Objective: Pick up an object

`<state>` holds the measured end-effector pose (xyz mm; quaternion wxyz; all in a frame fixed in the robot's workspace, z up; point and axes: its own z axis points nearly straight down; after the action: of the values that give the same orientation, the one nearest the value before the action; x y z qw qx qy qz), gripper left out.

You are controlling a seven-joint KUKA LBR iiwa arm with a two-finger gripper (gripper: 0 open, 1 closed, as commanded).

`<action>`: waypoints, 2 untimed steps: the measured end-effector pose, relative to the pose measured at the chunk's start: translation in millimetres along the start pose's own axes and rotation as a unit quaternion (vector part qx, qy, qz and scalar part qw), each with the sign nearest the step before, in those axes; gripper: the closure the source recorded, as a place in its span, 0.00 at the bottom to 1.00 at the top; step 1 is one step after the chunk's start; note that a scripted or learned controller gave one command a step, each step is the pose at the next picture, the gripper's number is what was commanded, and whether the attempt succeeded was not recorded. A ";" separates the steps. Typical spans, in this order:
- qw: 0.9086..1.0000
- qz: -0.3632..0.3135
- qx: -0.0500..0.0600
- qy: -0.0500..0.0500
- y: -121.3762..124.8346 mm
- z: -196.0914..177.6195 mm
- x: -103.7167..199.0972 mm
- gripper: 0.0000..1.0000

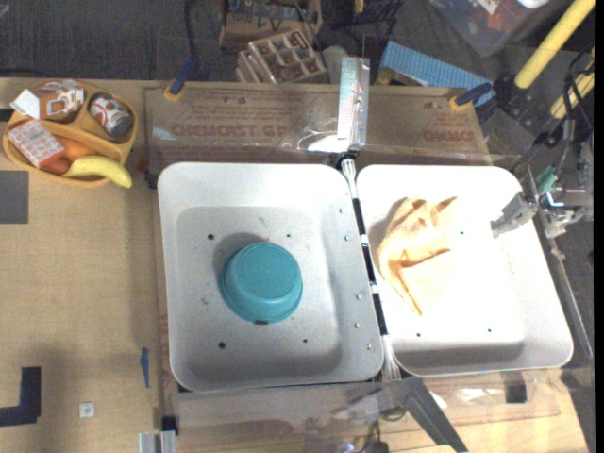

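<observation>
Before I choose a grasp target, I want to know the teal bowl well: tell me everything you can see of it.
The teal bowl sits upside down in the left bin, its round flat base facing up and its wider rim resting on the bin floor. It looks like smooth, matte plastic, one even teal colour, with no marks or damage that I can make out. It lies a little below the middle of the bin, apart from all four walls. Nothing else touches it.
</observation>
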<state>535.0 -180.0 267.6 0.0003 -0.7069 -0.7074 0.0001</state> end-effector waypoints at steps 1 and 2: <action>0.998 -0.059 -0.001 0.000 58.2 133.9 25.3 0.00; 0.992 -0.123 -0.007 -0.002 104.5 174.7 48.8 0.00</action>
<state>639.3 -131.1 92.8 -0.0061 -0.6144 -0.7890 -0.0031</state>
